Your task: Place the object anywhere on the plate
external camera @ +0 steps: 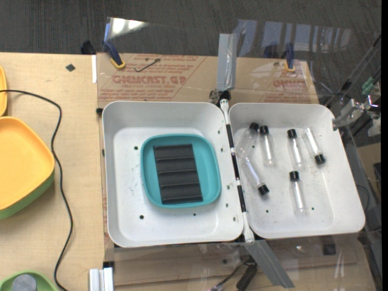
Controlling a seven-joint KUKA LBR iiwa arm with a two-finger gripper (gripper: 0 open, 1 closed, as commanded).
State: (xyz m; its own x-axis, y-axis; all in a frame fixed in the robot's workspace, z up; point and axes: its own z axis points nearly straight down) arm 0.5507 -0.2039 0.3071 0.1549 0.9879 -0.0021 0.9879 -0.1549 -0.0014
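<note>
A teal plate (180, 170) with rounded corners lies in the middle of the left bin (121, 217). A black ridged insert (177, 173) covers its centre. Several clear plastic tubes with black caps lie scattered in the right bin (339, 217). One tube (253, 176) lies slanted near the divider, its cap pointing to the bin's front. Another tube (297, 194) lies near the middle, and a third (313, 144) lies toward the back right. All tubes rest flat on the bin floor, apart from the plate.
A stack of yellow plates (21, 162) sits on the wooden bench at the far left, with a black cable (59, 162) running beside it. Printed cardboard (157, 74) lies behind the bins. Metal fittings (351, 109) stand at the right bin's back right corner.
</note>
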